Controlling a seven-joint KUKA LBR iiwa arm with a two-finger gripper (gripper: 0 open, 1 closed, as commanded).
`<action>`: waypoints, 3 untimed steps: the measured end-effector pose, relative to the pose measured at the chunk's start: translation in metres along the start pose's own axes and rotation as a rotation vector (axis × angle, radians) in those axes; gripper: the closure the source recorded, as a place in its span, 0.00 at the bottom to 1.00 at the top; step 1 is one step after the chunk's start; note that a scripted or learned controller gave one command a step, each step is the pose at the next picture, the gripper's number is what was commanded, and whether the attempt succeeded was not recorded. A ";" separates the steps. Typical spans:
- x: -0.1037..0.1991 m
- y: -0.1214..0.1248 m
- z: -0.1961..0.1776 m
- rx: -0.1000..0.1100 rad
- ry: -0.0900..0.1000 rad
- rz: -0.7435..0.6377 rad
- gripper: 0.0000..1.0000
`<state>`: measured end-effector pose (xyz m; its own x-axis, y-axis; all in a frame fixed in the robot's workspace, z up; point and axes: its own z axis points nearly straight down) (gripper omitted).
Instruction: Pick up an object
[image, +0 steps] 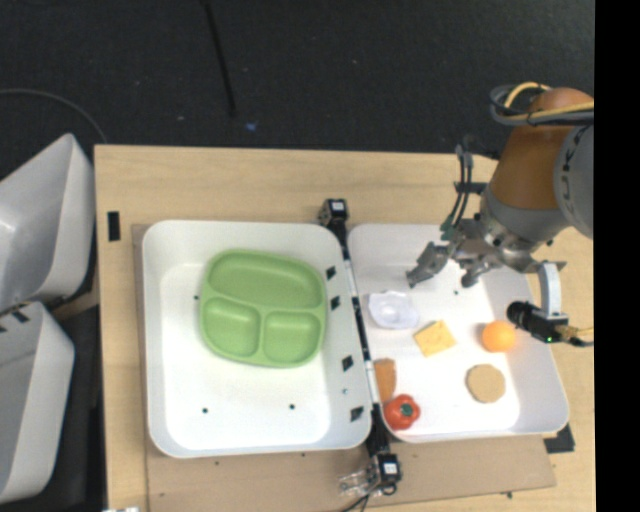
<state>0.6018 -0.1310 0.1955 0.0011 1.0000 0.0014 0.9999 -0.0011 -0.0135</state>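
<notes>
The right bin (455, 245) holds several small items: a clear whitish cup (392, 310), a yellow cheese wedge (434, 338), an orange ball (498, 336), a tan round biscuit (485, 383), a red tomato (401, 411) and a brown-orange piece (384, 377). My gripper (446, 272) hangs over the bin's back part, up and to the right of the cup. Its fingers (422, 268) are spread open with nothing between them.
A green divided plate (264, 307) lies in the left bin (170, 400). Black clips (350, 345) line the ridge between the two bins. White shapes (40, 230) stand off the bench's left edge.
</notes>
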 end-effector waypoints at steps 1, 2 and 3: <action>0.000 0.003 -0.008 -0.014 -0.002 -0.003 0.00; -0.008 0.010 0.042 -0.010 -0.003 0.000 0.00; -0.009 0.011 0.095 -0.011 -0.002 0.002 0.00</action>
<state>0.6112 -0.1400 0.1008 0.0028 1.0000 -0.0010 1.0000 -0.0028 -0.0028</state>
